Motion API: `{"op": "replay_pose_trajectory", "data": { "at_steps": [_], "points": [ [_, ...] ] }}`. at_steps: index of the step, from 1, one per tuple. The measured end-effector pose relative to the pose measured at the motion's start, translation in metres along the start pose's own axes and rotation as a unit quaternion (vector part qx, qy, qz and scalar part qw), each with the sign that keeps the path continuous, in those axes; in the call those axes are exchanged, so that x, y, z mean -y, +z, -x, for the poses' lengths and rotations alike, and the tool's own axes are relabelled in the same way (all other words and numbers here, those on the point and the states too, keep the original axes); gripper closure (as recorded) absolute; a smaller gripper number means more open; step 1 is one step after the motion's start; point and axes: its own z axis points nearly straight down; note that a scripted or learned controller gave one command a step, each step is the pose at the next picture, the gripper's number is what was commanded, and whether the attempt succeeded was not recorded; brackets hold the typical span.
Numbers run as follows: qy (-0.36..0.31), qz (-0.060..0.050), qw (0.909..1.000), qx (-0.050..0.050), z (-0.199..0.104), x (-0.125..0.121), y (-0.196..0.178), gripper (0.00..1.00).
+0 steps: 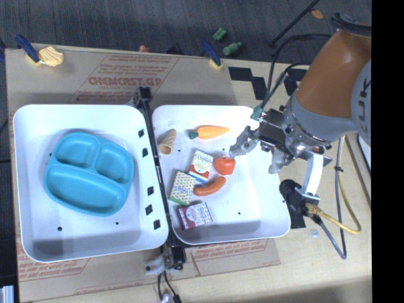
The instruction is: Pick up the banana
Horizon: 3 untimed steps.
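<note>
Hand [260,154] hovers over right bin [265,197], near tomato [224,165]; fingers apart, nothing between them. Banana not identifiable.

A pale wooden surface [372,257] carries a sheet of brown cardboard [120,74] with red print, held by blue clamps [26,48]. Beyond lies dark grey carpet [95,11], with small green bits [226,41] scattered on it. Black cables [303,11] cross the upper right.

Two bins side by side on the bench

The left bin [25,169] holds a divided tray [88,172]. In the right bin [265,219], a carrot [211,131] lies near the far edge, cartons [194,215] toward the near-left corner.
</note>
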Motion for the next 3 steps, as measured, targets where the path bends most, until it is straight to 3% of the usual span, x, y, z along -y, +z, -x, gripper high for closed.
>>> {"op": "replay_pose_trajectory", "data": {
  "at_steps": [1,2,3],
  "points": [
    [-0.150,-0.003,0.9887,0.000,-0.039,0.018,0.149,0.00],
    [-0.171,-0.001,0.9853,0.000,-0.060,-0.052,0.134,0.00],
    [-0.058,0.000,0.9983,-0.001,-0.011,-0.028,0.236,0.00]
  ]
}}
